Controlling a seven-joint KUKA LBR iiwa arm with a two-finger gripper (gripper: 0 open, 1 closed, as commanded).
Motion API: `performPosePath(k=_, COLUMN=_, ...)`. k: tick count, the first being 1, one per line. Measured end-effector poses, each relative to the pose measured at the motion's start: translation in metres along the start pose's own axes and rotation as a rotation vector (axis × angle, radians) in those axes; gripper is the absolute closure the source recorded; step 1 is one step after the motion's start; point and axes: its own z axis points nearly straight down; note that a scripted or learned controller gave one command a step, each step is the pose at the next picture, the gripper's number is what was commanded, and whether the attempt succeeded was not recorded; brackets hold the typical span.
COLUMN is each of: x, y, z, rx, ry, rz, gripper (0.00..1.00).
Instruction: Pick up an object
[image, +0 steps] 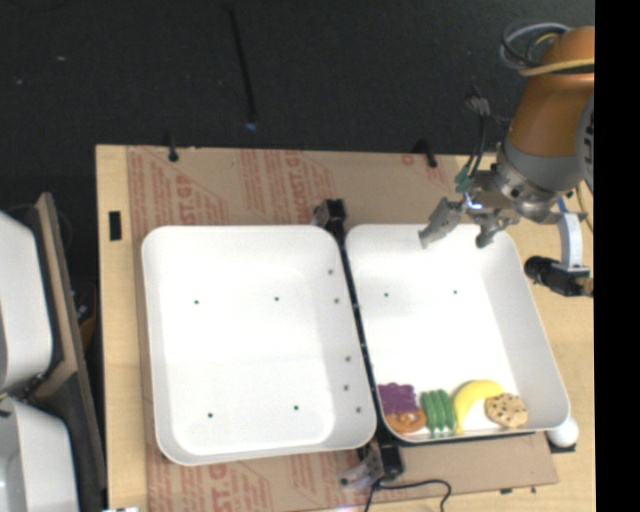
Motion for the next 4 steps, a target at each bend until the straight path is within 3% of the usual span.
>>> performPosePath(k=1, x=-0.075, y=-0.044, z=0.076, rx=0.007, ry=0.0, rz=0.007, gripper=0.0)
performPosePath(k=2, x=-0.096, y=-0.091, z=0.05, rx=-0.001, ry=-0.002, rz=0.003, gripper=0.0)
performPosePath(k=3, x=-0.028, y=-0.028, z=0.036, rx=-0.001, ry=0.001, rz=-0.006, gripper=0.0)
performPosePath(k=4, x=-0.068, y=-0.052, z=0.109, rx=0.007, ry=0.0, rz=0.004, gripper=0.0)
